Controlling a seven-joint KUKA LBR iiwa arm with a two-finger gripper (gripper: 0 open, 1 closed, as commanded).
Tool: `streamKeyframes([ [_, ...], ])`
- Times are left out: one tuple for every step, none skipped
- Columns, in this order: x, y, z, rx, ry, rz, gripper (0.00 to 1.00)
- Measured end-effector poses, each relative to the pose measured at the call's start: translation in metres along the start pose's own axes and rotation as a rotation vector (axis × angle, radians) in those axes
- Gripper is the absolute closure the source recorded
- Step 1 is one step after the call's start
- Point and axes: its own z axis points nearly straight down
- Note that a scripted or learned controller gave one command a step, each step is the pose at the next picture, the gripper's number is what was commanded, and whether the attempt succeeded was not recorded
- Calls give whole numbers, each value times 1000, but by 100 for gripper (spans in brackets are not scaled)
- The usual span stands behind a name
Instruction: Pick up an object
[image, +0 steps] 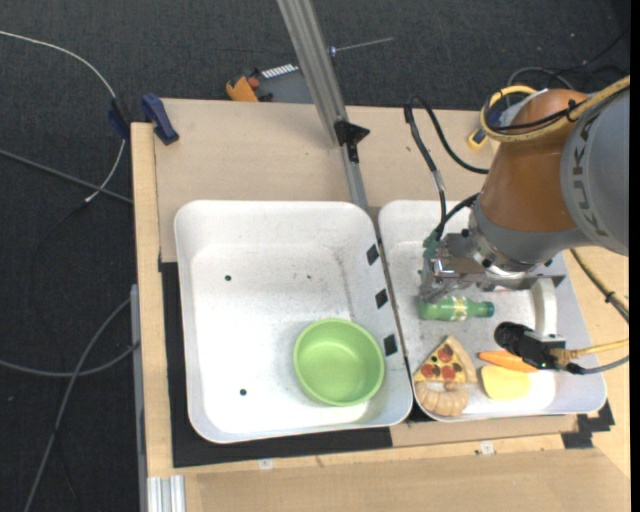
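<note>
- The gripper (441, 292) hangs low over the upper left part of the right-hand bin (400, 225), under the grey and orange wrist that comes in from the right of the frame.
- How far the gripper is open cannot be told from this slanted view. Nothing can be seen caught in it, so I do not count anything as held.
- The likeliest target is a green bottle (458, 310) lying on its side on the bin floor, right at the lower edge of the gripper in the frame. Whether the two are touching or just apart is not clear.
- The bottle's long axis runs left to right across the frame, nearly level. A grasp would most sensibly close across its narrow width, that is, along the up-and-down direction of the picture.
- The gripper seems to sit towards the bottle's left half rather than its middle, so a lift may tip the bottle, or the round body may roll away.
- Lower in the same bin lie a toy pizza slice (446, 375), an orange carrot (503, 360) and a yellow block (506, 384), all near the bottle but apart from it.
- A green bowl (338, 362) sits in the lower right of the left-hand bin (250, 225), well apart from the gripper.
</note>
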Motion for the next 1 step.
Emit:
streamKeyframes([
  [55, 16, -10, -1, 0, 1, 100],
])
